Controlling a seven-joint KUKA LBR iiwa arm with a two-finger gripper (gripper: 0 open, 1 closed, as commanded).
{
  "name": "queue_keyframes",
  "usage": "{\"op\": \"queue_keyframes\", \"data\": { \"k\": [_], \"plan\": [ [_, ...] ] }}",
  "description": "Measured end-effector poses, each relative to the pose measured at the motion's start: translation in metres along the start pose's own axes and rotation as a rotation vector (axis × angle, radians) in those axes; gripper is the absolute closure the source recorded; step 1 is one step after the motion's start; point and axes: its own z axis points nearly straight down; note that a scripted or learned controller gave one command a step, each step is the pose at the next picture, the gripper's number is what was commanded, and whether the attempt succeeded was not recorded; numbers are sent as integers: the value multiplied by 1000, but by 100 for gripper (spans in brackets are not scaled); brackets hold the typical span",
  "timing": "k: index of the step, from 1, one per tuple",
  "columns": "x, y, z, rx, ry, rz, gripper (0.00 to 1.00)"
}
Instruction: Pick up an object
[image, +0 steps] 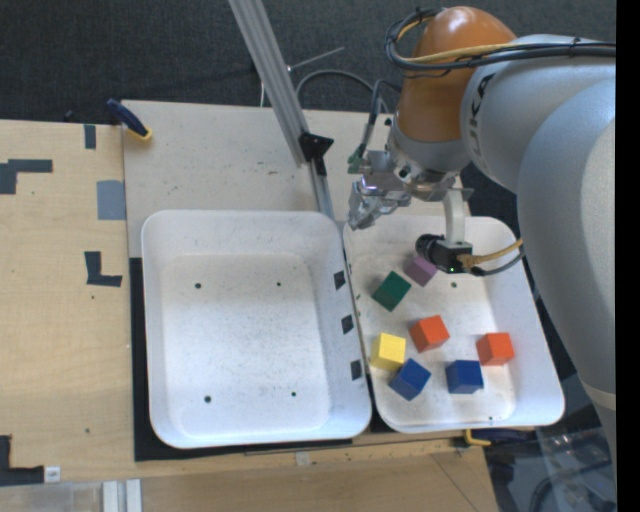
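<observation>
1. From the camera above, the claw (368, 212) hangs over the far left corner of the right bin (530, 405); I cannot tell how it is set.
2. Seven blocks lie in that bin: purple block (421, 268), green block (392, 291), orange block (430, 332), red-orange block (495, 348), yellow block (390, 350), and two blue blocks (409, 379) (464, 376).
3. The left bin (160, 240) sits just beside it.

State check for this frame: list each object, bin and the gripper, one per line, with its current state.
gripper: above the right bin's far left corner, holding nothing visible
purple block: resting in right bin, tilted
green block: resting in bin
yellow block: touching the left blue block
left blue block: resting
right blue block: resting
two orange blocks: resting, apart
left bin: on bench
right bin: holds all blocks
</observation>
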Motion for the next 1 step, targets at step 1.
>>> {"op": "queue_keyframes", "data": {
  "k": [1],
  "plan": [
    [47,4,8,0,0,0,100]
  ]
}}
